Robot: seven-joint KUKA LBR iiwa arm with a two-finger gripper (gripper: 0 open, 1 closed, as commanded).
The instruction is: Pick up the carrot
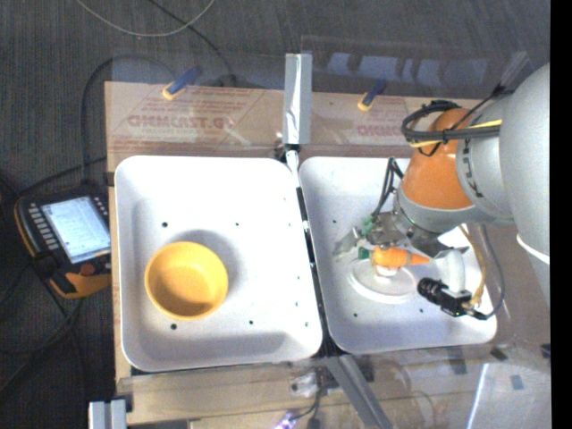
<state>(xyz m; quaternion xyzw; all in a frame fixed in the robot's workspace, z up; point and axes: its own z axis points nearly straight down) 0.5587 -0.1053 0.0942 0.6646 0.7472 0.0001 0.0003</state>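
So, camera view: the carrot (391, 257) sits in the right bin (353, 186) on a small white dish (382, 287), green top pointing left. The gripper (382, 233) hangs right over it, crowding its far side; can't tell if it's clenched or loose. A yellow bowl (186, 279) sits in the left bin (206, 186).

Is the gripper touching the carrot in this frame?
Cannot tell. In the camera view the gripper sits right over the carrot in the right bin, hiding any contact or gap.
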